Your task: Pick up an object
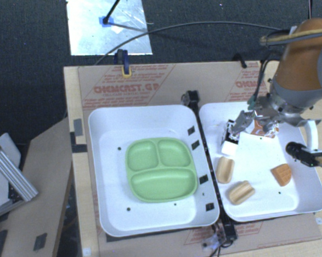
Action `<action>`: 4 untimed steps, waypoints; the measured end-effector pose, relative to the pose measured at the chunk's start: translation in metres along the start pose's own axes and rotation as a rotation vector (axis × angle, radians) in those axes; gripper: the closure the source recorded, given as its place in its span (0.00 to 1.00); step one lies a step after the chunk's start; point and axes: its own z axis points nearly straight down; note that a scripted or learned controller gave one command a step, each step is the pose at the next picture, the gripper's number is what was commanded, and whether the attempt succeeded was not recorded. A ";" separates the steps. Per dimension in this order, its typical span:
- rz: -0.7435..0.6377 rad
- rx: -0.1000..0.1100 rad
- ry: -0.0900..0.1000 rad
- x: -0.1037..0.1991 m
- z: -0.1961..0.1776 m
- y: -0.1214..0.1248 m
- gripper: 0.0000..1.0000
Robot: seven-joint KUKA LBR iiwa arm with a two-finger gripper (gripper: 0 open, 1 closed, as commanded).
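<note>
Over right bin (pixel 314 194), above three bread pieces.
Gripper (pixel 254 125) low at far end, finger state impossible to tell (blurred). Oblong roll (pixel 225 169) lengthwise away from camera, beside divider; second roll (pixel 240 191) slanted nearer; wedge (pixel 282 174) toward right wall.

A robotics lab: white bins (pixel 100 157) on a cardboard-covered bench (pixel 147 82), aluminium framing (pixel 10 168), loose cables (pixel 198 26).

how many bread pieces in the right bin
3: one bread piece near the bin's left wall, one at the front, one toward the right. The arm and claw may hide others.
</note>
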 end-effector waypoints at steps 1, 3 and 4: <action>0.002 0.002 0.000 -0.004 0.042 0.000 0.00; 0.003 0.003 0.001 -0.005 0.136 -0.002 0.00; 0.005 0.001 0.001 -0.005 0.123 -0.002 1.00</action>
